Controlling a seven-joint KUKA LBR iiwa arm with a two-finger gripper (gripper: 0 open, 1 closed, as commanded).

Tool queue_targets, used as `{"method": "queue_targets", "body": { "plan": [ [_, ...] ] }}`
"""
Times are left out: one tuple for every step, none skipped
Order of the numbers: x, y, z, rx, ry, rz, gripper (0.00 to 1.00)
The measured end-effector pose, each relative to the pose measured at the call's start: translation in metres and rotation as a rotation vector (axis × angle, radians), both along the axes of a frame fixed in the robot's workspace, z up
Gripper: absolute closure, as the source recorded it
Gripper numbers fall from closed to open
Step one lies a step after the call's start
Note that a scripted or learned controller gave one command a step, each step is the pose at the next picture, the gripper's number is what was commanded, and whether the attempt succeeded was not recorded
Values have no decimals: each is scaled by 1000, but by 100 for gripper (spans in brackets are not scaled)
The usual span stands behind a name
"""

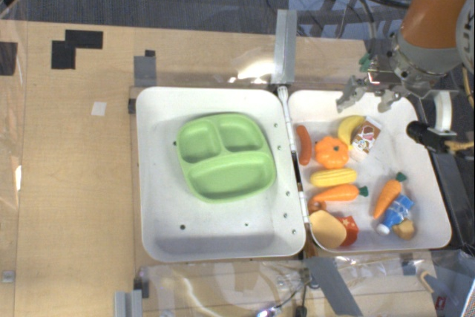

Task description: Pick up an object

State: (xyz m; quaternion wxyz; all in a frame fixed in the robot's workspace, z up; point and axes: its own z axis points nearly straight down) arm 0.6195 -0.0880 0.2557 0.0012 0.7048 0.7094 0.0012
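The right bin point(434, 182) holds several toy foods. Among them are a yellow banana point(349, 128), a small brown-and-white carton point(365, 141), an orange pumpkin point(332, 152), a red sausage point(303, 143), a yellow corn cob point(333, 177) and two carrots point(339, 194) point(387, 196). My gripper point(369, 100) hangs over the bin's far edge, just above the banana and the carton. Its fingers point(348, 98) are spread open, and nothing is between them.
A green divided plate point(225, 157) lies in the left bin point(159, 219). At the right bin's near end are a blue bottle point(393, 215), a tan slice point(327, 228) and a red piece point(349, 228). A metal divider point(284, 56) stands between the bins at the back.
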Motion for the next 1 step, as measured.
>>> {"method": "queue_targets", "body": {
  "plan": [
    [0,0,0,0,0,0,0]
  ]
}}
